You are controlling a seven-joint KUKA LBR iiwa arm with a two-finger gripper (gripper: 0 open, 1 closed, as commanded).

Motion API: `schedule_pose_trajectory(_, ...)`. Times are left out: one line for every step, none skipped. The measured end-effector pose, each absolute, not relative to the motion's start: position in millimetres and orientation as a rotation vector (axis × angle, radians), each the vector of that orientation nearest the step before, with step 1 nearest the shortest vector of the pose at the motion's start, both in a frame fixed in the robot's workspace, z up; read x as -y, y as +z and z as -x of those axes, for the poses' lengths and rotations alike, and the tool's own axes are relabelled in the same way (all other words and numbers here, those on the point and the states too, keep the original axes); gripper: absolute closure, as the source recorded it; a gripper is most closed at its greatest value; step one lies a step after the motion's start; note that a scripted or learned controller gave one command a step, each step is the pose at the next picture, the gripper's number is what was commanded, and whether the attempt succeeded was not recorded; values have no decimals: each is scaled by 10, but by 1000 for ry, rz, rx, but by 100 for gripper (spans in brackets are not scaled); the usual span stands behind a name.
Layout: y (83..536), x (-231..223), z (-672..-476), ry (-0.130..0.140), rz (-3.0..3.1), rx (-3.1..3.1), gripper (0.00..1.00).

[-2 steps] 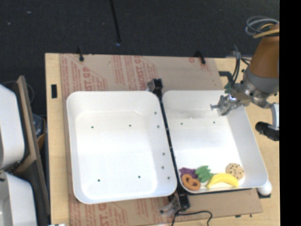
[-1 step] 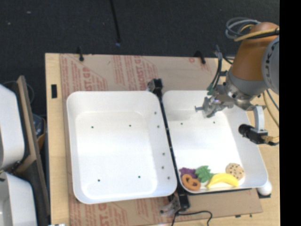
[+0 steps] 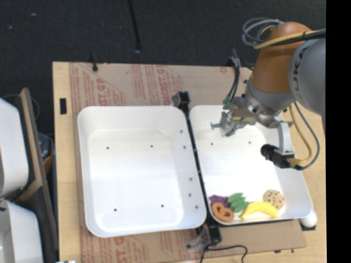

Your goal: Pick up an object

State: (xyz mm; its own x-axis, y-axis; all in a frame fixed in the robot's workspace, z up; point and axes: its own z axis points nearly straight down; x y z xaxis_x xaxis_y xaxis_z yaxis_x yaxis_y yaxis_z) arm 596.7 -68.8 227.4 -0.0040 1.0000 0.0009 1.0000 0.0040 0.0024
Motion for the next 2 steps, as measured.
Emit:
schedule_pose_trajectory(2402,215,-5950,3,-2217,-2225,100)
schedule_pose_trajectory(2482,-368,-6005,1,-2217,-2225,100)
